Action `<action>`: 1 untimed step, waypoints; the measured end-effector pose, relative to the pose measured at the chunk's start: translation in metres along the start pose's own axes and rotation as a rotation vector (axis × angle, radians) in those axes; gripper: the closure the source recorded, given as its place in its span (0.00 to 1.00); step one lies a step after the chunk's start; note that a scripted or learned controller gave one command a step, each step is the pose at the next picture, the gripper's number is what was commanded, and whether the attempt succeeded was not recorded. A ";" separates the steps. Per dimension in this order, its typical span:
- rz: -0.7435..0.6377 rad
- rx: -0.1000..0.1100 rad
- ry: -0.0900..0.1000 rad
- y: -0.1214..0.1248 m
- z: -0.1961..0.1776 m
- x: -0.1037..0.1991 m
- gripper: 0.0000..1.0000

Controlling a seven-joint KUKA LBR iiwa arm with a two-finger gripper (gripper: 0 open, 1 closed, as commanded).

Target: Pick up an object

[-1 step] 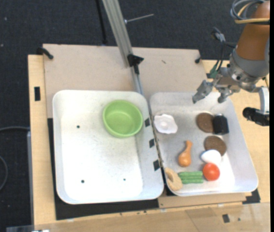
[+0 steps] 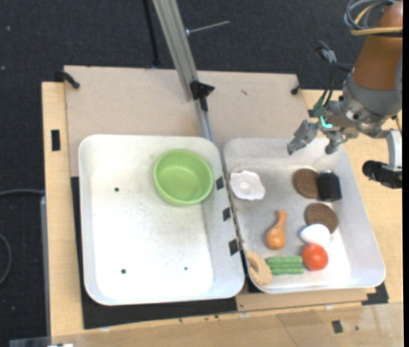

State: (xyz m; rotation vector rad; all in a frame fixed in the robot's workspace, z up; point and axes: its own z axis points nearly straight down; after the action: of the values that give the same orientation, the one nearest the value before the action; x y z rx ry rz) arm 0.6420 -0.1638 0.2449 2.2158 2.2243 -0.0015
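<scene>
Above the far edge of the right bin (image 2: pixel 363 215), the gripper (image 2: pixel 316 140) hangs with its two fingers spread wide and nothing between them, carried by the grey arm (image 2: pixel 374 71) with its orange band. Below and just nearer the camera than the tool lie the candidate objects, all resting on the bin floor: a brown disc (image 2: pixel 305 183) touching a black block (image 2: pixel 329 186), closest to the fingers; a white crumpled piece (image 2: pixel 247 185) off to the tool's far side toward the divider; an orange gourd-shaped toy (image 2: pixel 277 230); a second brown disc (image 2: pixel 321 213) with a white egg-like piece (image 2: pixel 314 233) against it; a red tomato (image 2: pixel 315 256); a green pod (image 2: pixel 285 265); and a tan ring-like piece (image 2: pixel 259 269) at the near rim. Well apart from the tool, in the left bin (image 2: pixel 110 215), stands a green bowl (image 2: pixel 183 177). All appear to be small play-food items, so probably light, stiff and somewhat slippery. The black block looks the best hold, taken across its short sides; the flat discs offer little height for the fingers, and round pieces may roll away
</scene>
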 end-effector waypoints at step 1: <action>0.002 0.000 0.000 -0.005 0.050 0.007 0.00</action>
State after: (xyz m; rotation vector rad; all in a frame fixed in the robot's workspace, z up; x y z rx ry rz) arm 0.6367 -0.1568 0.1949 2.2176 2.2224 -0.0009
